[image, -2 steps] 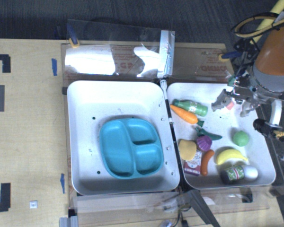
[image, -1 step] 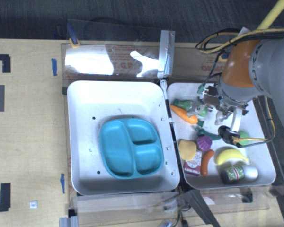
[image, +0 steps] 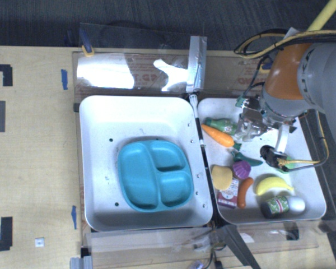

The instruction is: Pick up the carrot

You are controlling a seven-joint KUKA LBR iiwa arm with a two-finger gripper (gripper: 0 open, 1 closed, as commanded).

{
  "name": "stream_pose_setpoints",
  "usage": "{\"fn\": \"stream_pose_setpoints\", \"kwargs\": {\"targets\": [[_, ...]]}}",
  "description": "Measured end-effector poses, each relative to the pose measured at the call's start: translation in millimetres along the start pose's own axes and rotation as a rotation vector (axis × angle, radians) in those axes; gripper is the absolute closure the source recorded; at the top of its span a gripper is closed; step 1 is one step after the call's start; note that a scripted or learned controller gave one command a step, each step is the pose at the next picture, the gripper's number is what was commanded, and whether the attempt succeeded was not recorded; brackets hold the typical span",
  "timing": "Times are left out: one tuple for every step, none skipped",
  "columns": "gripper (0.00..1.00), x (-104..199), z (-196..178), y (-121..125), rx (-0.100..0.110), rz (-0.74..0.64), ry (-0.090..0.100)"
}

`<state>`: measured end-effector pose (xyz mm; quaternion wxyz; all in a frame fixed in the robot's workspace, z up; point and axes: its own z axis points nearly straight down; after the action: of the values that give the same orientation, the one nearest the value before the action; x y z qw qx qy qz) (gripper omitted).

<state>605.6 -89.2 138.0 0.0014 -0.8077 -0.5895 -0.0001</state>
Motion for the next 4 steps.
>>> {"fn": "stream_pose_setpoints", "kwargs": {"targets": [[0.00, -0.2, 0.4, -0.1, 0.001, 0.000, 0.000], [0.00, 0.4, 35.2, 15.8, -0.034, -0.133, 0.005], [0.00, 1.4, 36.9, 11.9, -0.031, -0.319, 0.003], [1.00, 4.9, 23.2, 14.5, -0.042, -0.321, 0.007]]}}
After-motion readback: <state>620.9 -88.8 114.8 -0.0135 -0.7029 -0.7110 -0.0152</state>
